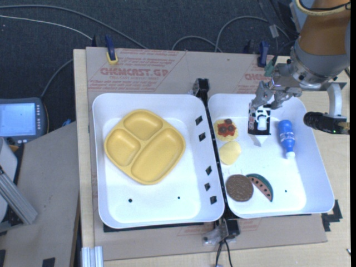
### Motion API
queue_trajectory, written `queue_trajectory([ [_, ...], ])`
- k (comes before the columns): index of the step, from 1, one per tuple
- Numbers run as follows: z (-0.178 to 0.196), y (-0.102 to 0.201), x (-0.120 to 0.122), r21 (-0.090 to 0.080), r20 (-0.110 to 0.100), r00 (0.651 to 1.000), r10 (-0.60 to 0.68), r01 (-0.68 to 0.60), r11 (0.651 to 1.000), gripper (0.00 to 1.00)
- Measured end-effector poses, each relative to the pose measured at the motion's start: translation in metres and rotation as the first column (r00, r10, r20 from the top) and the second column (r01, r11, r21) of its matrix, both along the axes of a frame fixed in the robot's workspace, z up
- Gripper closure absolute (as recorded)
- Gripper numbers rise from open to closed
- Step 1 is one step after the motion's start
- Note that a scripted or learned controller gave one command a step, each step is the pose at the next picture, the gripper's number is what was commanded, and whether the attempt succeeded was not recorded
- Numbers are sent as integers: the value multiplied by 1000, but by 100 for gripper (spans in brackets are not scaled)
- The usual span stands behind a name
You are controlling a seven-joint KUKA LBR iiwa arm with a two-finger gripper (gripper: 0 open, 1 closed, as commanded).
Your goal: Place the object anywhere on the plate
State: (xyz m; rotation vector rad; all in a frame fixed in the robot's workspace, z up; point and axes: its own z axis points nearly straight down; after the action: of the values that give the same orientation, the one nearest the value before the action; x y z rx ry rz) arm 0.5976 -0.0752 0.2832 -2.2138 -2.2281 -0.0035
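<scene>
My gripper (260, 121) hangs over the right bin (311, 204), I cannot tell its grip, beside the blue bottle (286, 138); grasp that squarely at its middle, I judge, then carry it left to the yellow plate (144, 146).

**Colours and Patterns Observed**

Plate (144, 146): plain yellow, three compartments, no pattern. Both bins (111, 204) (311, 199): white. Bottle (286, 137): blue with a white band. Round cookie (240, 187): brown, speckled. Watermelon slice (261, 186): red with dark seeds, green rind. Pale yellow piece (230, 152), plain. Round piece (226, 129): yellow with red markings. Counter (167, 71): tan board with red lettering. Arm (325, 15): grey with an orange band.
</scene>
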Motion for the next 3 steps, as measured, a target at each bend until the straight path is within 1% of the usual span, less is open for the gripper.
queue_trajectory([
  [1, 1, 51, 8, -1, 0, 1000, -1, 1, 1000, 100],
  [2, -21, 104, 20, 0, -5, 1000, 0, 0, 1000, 100],
  [3, -33, 168, 25, 1, -3, 1000, 1, -1, 1000, 100],
])
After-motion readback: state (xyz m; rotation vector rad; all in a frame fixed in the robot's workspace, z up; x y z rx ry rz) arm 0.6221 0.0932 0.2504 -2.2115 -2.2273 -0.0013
